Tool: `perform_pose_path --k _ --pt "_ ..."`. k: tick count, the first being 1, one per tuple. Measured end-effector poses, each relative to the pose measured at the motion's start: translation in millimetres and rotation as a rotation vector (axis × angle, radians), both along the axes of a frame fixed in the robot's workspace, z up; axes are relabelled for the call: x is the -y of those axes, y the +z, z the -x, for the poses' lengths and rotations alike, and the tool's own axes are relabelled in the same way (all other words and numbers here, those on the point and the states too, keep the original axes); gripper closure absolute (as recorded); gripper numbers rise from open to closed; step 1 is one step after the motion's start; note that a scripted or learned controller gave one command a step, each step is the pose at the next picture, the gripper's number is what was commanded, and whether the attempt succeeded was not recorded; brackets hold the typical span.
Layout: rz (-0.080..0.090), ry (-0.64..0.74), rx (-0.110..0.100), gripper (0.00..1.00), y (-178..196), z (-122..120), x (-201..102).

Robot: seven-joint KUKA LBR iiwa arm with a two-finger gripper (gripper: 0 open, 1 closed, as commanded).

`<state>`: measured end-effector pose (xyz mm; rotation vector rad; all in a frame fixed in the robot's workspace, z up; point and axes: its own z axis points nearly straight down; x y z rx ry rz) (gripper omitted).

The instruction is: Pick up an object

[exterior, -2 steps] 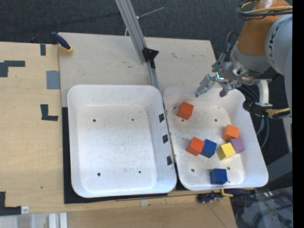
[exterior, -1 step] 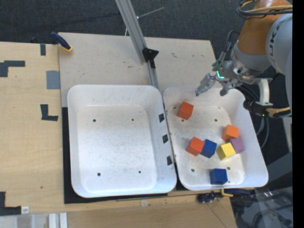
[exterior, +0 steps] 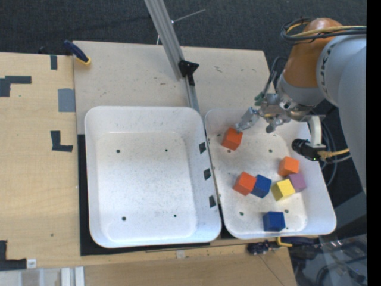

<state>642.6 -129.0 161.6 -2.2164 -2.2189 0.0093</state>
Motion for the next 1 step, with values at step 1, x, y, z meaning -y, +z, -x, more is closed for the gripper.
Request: perform_pose_path --k 1 --pt "-0.005 0.002 0.016 0.00 -52.7 -3.8 -7.4"
